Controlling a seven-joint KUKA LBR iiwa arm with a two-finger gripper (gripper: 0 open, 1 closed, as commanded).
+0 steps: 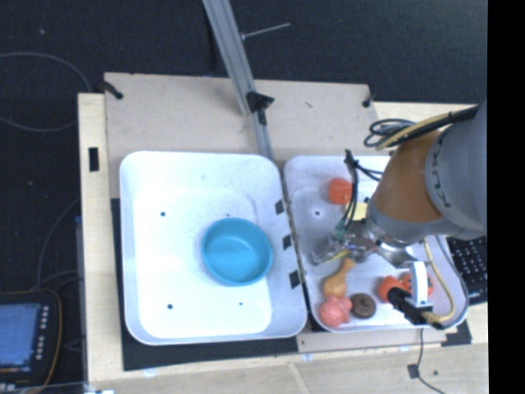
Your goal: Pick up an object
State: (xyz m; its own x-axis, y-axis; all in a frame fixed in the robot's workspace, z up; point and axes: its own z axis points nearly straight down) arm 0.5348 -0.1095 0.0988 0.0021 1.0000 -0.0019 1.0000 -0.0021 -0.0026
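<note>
camera view: tool hovers above tan pear-shaped toy.

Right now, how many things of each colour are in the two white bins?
Blue: 1, the bowl in the left bin.
Orange: 2, the ball and the small toy in the right bin.
Tan: 1, the pear-shaped toy.
Pink: 1, the lumpy toy.
Brown: 1, the ring.
Total: 6
</note>
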